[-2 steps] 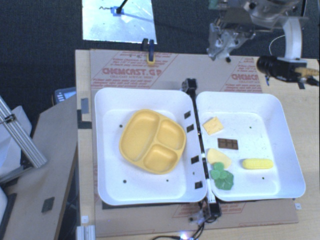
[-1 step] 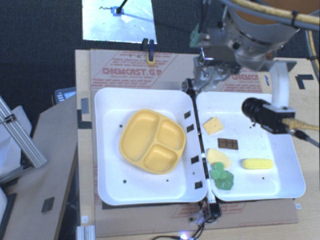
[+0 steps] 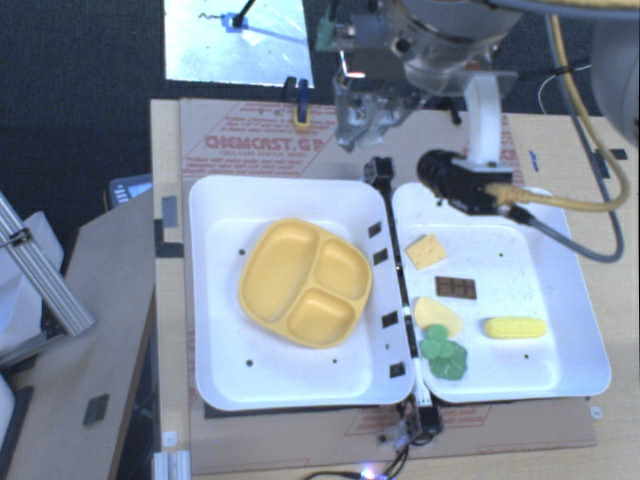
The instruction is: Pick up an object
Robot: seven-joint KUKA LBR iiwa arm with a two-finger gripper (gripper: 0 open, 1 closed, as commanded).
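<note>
presumably the gripper (image 3: pixel 352 133), hanging over the bins' far edge, whether wide or narrow one cannot tell, should descend squarely onto the corn cob (image 3: pixel 515 327) in the right bin (image 3: pixel 575 363).

Bright, even overhead light; your white bins (image 3: pixel 290 193) near blown out, little surface detail. Glare on shiny sheet (image 3: pixel 235 28) top left. Shadows soft, short, mostly under yellow tray (image 3: pixel 305 283). Arm (image 3: pixel 450 8) up top soft, slightly blurred. Overall low-res, mild noise; dark floor left murky.
</note>
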